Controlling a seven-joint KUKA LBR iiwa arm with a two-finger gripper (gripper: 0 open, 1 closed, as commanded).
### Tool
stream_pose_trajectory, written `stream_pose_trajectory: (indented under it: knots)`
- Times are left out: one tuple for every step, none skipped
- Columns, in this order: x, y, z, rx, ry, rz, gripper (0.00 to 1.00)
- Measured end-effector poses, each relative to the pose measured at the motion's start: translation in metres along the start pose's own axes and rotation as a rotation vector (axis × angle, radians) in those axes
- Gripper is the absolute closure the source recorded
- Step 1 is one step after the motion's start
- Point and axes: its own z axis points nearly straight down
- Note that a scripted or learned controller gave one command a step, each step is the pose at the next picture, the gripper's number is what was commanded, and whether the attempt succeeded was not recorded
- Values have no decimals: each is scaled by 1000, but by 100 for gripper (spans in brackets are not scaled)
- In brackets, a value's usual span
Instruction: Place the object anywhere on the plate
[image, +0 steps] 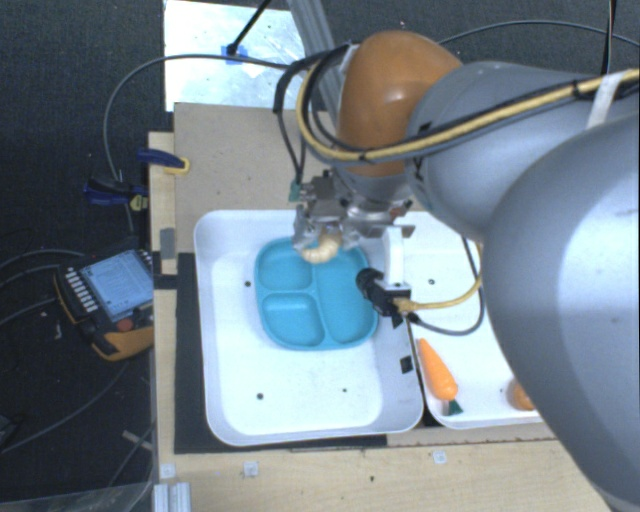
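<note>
Dark grey carpeted floor (60, 120) surrounds a pale brown board worktop (230, 150) that carries two shallow white plastic bins side by side.

Left white bin (225, 380): holds a light blue plastic plate with three compartments (310, 300), lying flat in the bin's upper middle. Small dark spots mark the bin floor around it.

Right white bin (480, 410): holds an orange toy carrot with a green tip (437, 372), lying near the bin's left wall with the tip pointing toward the near edge. A second small orange item (520, 396) lies further right, partly hidden by the arm; what it is cannot be told.

Grey robot arm with an orange-brown band above the wrist (520, 220): reaches in from the right and covers much of the right bin. Black and yellow cables run along it.

Claw (322, 238): hangs over the far edge of the blue plate. A small pale yellow curved object (320, 250), banana-like, sits at the claw's tips, above the plate's upper compartment. Whether it is pinched between the tips or merely lies beneath them cannot be told, nor whether it touches the plate.

Off the worktop, left: a yellow-and-black handheld control unit with a bluish screen (110, 290) lies on the floor, trailing black cables. Blue-handled clamps (150, 160) grip the worktop's left edge.

No legible writing or brand marks.
</note>
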Motion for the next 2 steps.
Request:
stream_pose_trajectory:
  knots:
    - [-6,-10,9,3,-3,6,100]
    - [-5,-9,9,2,-2,5,0]
